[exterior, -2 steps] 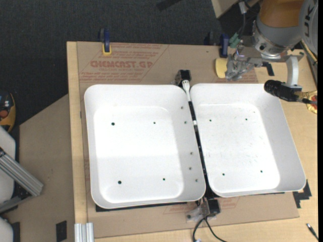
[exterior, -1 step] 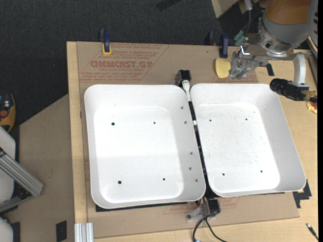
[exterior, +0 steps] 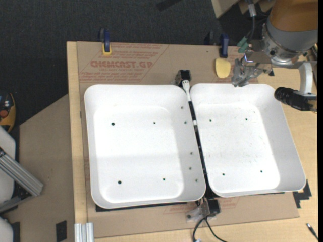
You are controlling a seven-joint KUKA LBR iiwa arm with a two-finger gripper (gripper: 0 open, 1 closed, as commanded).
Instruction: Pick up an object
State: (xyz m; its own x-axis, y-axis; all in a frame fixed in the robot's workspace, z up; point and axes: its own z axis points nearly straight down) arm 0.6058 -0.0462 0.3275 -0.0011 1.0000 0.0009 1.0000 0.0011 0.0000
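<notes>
Even overhead light is washing across the bench, leaving the left bin (exterior: 136, 145) and the right bin (exterior: 247, 140) glowing near-white, their floors nearly losing detail. A soft band of shade is lying across the far half of the left bin, with its near half showing brighter. The dark floor (exterior: 50, 14) at far left is swallowing the light. The arm (exterior: 295, 14) at far right is looking slightly soft, and fine grain is dulling the whole frame.
</notes>
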